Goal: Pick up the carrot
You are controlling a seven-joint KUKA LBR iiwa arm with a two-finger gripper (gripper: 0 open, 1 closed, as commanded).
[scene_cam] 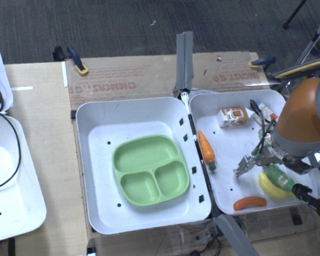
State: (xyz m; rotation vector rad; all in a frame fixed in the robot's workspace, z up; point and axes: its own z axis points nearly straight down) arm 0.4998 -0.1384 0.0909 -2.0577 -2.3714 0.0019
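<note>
Currently, your scene reads:
Carrot: lies along the right bin's left edge, not yet picked.
End effector: nearby, mid-bin, nothing between its fingers; you cannot tell released or clenched.
Left: reach, grasp, lift.

Carrot: orange body, small green tip at lower end. Lies flat on floor of right bin, hard against that bin's left wall. Long axis runs roughly along the wall, narrow end up-view, green end down-view. Free, nothing touching it.
</note>
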